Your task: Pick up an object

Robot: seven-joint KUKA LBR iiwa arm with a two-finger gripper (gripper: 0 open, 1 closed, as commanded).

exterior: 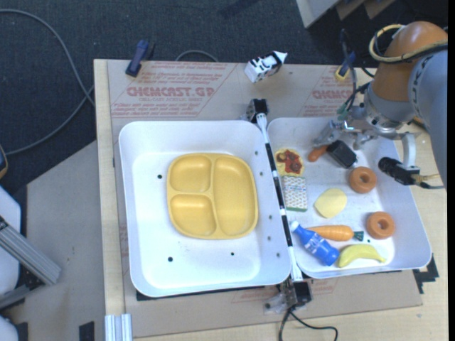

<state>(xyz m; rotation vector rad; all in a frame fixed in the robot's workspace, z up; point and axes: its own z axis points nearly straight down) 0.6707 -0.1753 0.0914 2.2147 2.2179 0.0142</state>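
My gripper point(345, 141) hangs low over the far end of the right bin point(419, 222), under the grey wrist with its orange band. A small orange-red piece point(318, 152) lies just to its left, close to it but not visibly held. Further down the bin lie a pizza slice point(289, 160), a green-speckled block point(294, 192), a pale yellow lump point(330, 202), two brown donuts point(363, 180) point(381, 225), a carrot point(333, 232), a blue bottle point(315, 244) and a banana point(362, 255).
The left bin point(142, 190) holds a yellow divided plate point(212, 194). A ridge between the bins point(274, 183) runs front to back. On the board behind the bins lie a blue clip point(138, 57) and a black-and-white item point(265, 65).
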